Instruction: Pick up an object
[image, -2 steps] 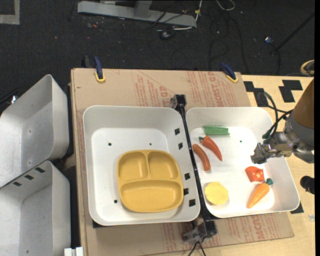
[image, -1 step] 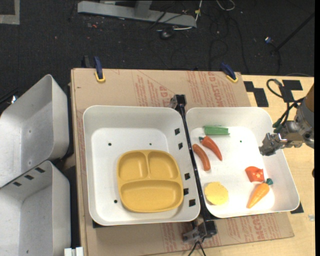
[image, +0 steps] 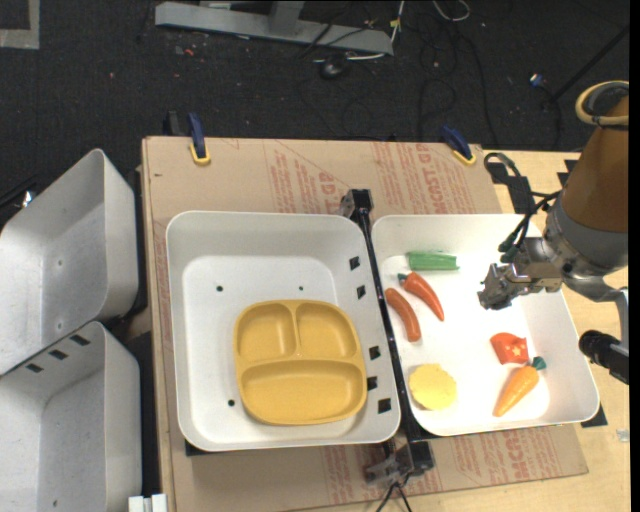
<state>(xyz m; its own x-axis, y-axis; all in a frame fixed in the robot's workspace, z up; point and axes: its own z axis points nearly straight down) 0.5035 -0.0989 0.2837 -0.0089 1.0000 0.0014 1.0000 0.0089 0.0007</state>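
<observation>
The worktop (image: 300, 180) carries two white bins; the left bin (image: 200, 330), far from the jaws, holds a yellow divided tray (image: 300, 362). The jaws (image: 497, 289) hover over the right bin (image: 470, 410); whether they stand wide or narrow I cannot tell. Nearest, just below them, lies a small red pepper (image: 509, 347), with a carrot (image: 517, 390) beyond it. Both are probably light, stiff, smooth plastic; gripping the carrot across its thick middle seems safest.

Bench (image: 260, 190) bearing two white bins (image: 190, 330)
</observation>
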